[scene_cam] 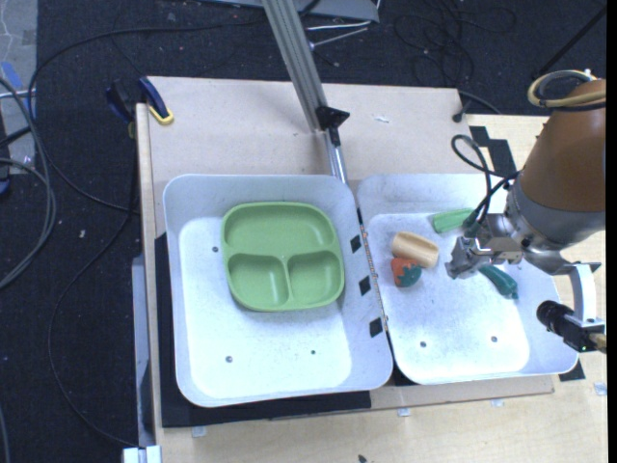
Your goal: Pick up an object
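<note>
In the right bin [424,355], toward its inner edge, a tan block [415,248] touches a red-and-teal piece [406,273], both just inward of the end effector [464,258], whose open-or-closed state I cannot tell, hovering mid-bin.

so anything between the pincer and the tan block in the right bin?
Nothing visible. The pincer sits over the right bin, with bare bin floor between it and the tan block. The small red and teal piece lies just below the block, off that line. The green tray is in the left bin.
</note>
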